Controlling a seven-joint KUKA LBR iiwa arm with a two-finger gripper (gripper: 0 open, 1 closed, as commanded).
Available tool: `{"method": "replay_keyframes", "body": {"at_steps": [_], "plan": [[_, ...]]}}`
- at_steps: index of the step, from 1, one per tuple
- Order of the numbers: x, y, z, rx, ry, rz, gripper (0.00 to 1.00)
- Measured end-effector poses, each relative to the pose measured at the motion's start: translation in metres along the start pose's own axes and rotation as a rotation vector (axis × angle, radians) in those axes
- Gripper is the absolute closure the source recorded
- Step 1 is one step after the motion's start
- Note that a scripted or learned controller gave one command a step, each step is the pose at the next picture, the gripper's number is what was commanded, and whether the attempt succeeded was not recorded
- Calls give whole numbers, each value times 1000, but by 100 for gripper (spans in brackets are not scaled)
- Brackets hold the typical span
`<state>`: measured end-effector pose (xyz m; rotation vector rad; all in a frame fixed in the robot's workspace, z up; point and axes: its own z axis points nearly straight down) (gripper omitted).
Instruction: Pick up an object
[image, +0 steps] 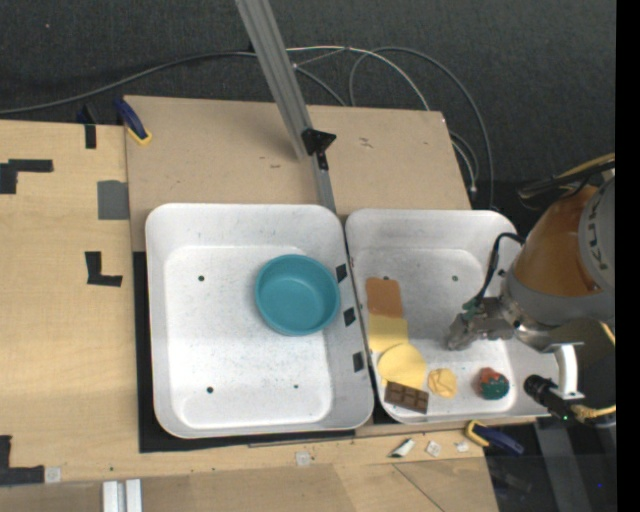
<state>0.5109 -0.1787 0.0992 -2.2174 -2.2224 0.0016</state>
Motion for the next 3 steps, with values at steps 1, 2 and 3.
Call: {"method": "replay_keyframes", "body": {"at_steps": [1, 2, 3], "plan": [[-1, 1, -63, -7, -2, 1, 100], [-1, 2, -115, -7, -2, 0, 100], [40, 26, -115, -2, 1, -4, 100]]}}
